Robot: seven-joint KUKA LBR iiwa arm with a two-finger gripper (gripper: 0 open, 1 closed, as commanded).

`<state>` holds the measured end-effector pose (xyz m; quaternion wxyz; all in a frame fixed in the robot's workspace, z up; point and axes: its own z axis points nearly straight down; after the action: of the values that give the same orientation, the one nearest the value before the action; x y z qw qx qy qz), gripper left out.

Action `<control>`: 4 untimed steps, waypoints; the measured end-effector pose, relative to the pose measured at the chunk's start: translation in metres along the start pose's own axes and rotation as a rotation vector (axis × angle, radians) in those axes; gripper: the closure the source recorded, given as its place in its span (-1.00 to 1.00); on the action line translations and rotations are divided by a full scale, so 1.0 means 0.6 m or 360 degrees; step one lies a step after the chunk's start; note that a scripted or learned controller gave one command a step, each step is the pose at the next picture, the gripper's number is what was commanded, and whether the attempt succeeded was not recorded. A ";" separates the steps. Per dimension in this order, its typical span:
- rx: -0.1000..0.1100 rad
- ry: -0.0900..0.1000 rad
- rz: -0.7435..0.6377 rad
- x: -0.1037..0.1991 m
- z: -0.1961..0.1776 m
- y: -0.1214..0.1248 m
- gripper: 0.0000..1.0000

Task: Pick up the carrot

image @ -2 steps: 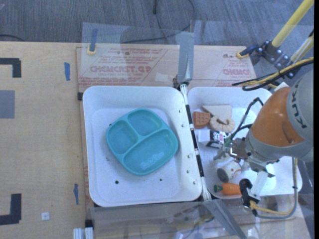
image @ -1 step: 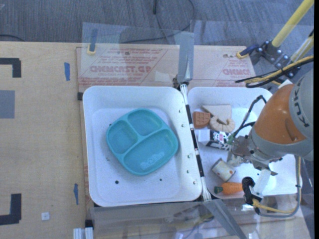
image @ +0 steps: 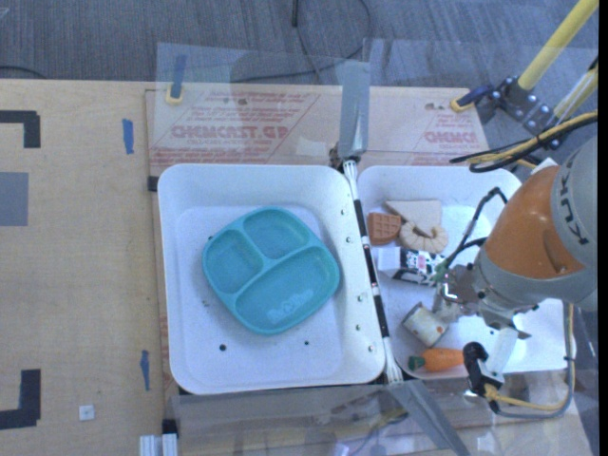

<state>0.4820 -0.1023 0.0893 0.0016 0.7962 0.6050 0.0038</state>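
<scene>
Two white bins on a table, arm over the right one.

A teal plate (image: 272, 269) is seen in the left bin (image: 180, 255). In the right bin (image: 541, 345), a carrot (image: 443, 359) lies at the near edge, just beside the hand (image: 454, 297); a waffle (image: 384, 227) lies farther back.

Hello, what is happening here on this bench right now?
A grey and orange robot arm reaches into the right bin, where a carrot lies near the front edge beside other toy food. The carrot is on the bin floor, not lifted. The left bin holds a teal divided plate.
</scene>
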 end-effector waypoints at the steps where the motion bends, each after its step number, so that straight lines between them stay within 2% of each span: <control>1: 0.0012 -0.0009 0.0166 0.011 -0.056 -0.008 1.00; 2: 0.0011 -0.0008 0.0035 -0.050 -0.074 0.010 1.00; 3: 0.0017 -0.0006 0.0114 0.003 -0.038 0.016 1.00; 4: 0.0012 -0.0008 0.0193 -0.157 -0.070 0.039 1.00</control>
<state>0.4787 -0.1994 0.1308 0.0000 0.8315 0.5556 -0.0005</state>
